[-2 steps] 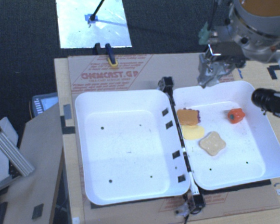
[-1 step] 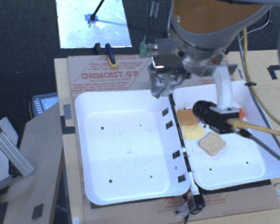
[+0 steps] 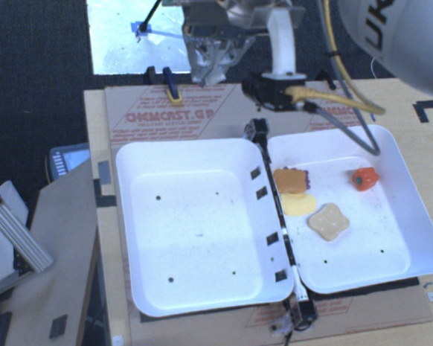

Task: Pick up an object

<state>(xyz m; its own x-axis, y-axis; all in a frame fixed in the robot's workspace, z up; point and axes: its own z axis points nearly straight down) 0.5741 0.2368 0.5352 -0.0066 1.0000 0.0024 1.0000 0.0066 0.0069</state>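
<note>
Nearest in right bin [image 3: 423, 242]: toast [image 3: 328, 221], yellow slice [image 3: 299, 204] touching orange piece [image 3: 291, 180]; red piece [image 3: 365, 178] apart. Risk: flat, crowded items slip. Hand [image 3: 212, 66] hangs far beyond bins, empty; spread or pressed, cannot tell.

Grey arm [image 3: 391, 20] with dark lettering, yellow cable [image 3: 337, 99], metallic hand [image 3: 211, 53].
</note>
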